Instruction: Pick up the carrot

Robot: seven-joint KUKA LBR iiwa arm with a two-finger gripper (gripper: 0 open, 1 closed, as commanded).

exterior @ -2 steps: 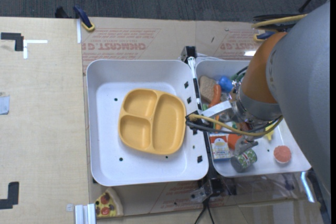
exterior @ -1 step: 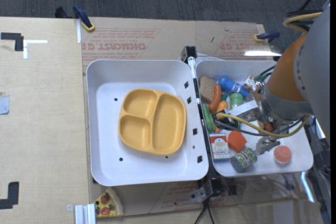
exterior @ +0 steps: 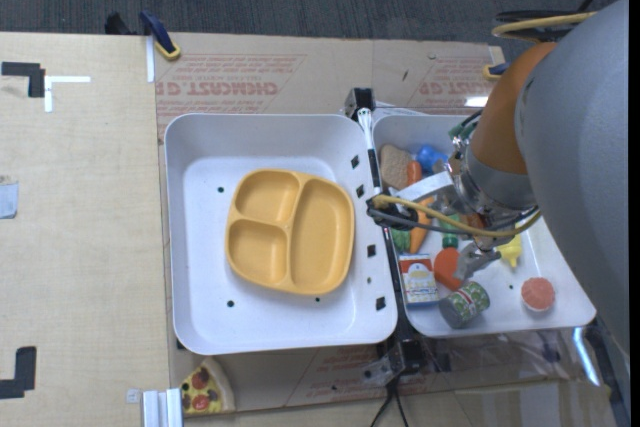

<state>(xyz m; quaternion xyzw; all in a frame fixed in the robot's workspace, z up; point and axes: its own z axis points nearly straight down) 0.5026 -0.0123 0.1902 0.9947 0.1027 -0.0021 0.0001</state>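
Note:
The carrot (exterior: 423,214), an orange piece with a green end, lies in the right bin (exterior: 566,309) near its left wall, among other toy foods. My gripper (exterior: 456,233) hangs low over the middle of that bin, just right of the carrot. The wrist and a yellow cable loop (exterior: 398,205) cover part of the carrot. Whether anything is held is hidden by the wrist.
A yellow divided plate (exterior: 291,230) lies in the left bin (exterior: 190,215). The right bin also holds a bread slice (exterior: 396,165), a blue item (exterior: 430,157), a red-and-white box (exterior: 418,278), a can (exterior: 465,303), a yellow piece (exterior: 512,253) and a red round fruit (exterior: 538,292).

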